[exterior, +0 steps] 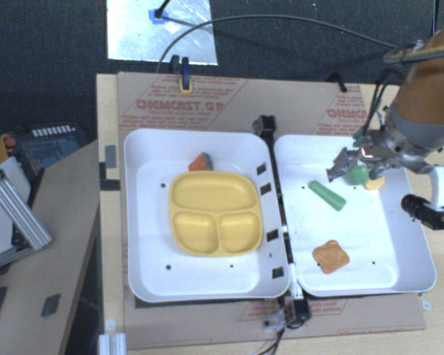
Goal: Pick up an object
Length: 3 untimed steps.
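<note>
Currently | fingers (353,170) pinching green round object (358,174) | right bin (414,272), far side

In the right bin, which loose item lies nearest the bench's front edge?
The orange-brown piece. It lies near the front wall, alone; the green cylinder and the yellow piece lie farther back, by the claw.

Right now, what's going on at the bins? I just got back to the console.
The arm is reaching in over the right bin, with its gripper low near the back, right at a small green object and a yellow piece. Whether it has hold of either is unclear. A green cylinder and an orange-brown piece lie loose in that bin. In the left bin sit a yellow divided tray and a small orange-and-green item behind it.
</note>
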Each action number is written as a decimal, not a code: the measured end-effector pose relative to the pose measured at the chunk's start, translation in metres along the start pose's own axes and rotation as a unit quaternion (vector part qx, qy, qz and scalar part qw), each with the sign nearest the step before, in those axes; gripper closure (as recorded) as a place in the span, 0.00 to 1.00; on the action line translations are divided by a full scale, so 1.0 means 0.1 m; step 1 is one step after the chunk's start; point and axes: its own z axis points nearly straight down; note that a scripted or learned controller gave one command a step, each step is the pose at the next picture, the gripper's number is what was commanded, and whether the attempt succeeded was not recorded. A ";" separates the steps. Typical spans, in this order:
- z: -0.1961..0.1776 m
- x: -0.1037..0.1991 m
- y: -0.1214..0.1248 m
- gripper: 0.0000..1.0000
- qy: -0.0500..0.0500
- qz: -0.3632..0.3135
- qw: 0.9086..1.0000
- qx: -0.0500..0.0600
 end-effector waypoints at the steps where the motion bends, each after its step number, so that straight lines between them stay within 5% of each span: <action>1: -0.06 0.00 0.02 0.00 -0.001 -0.001 1.000 -0.006; 3: 0.78 -0.04 0.02 0.00 0.000 0.000 1.000 -0.004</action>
